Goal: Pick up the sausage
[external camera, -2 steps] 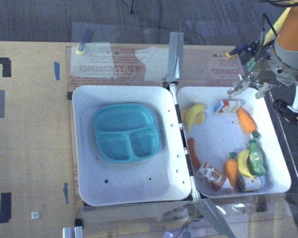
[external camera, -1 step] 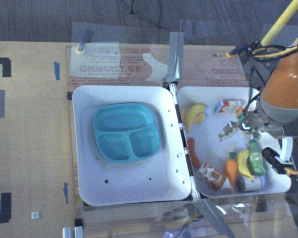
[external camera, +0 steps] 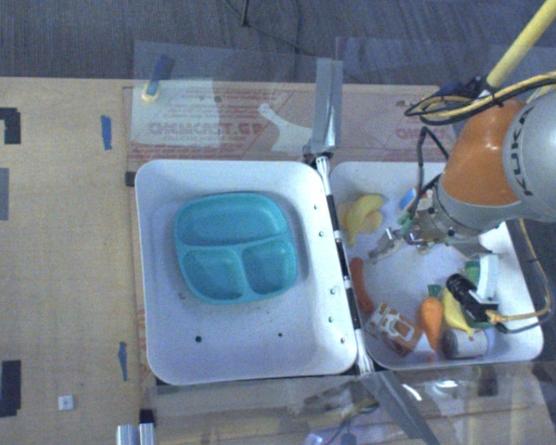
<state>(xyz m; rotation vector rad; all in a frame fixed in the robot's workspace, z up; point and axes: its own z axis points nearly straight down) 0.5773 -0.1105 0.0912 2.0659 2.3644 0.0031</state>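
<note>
Sausage [external camera: 360,286] lies in the right bin [external camera: 528,341], hard against the bin's left wall, lower-centre of frame, just right of the divider between the two bins. Thin, reddish, long axis running roughly top-to-bottom w/ a slight slant.

End effector [external camera: 396,239] sits mid-right of frame under the orange wrist, above the bin's upper middle, near the banana [external camera: 363,213], up and right of the sausage, not touching it. Nothing seen between its fingers; whether open or closed, can't tell, too small and blurry.

Handling, my guess: prob. a toy food piece, light, fairly stiff plastic or rubber, smooth skin so could slip or roll. Narrow round body means the jaws should close across the short width, at mid-length, for balance. Wall proximity is the issue: little room for a finger on the left side, so it may need to come in angled or nudge the sausage off the wall first.

Other stuff nearby: carrot [external camera: 431,318] and a small box [external camera: 392,325] to the lower right, apart from the sausage's middle. Left bin [external camera: 157,341] holds a teal divided plate [external camera: 234,246], not relevant.
</note>
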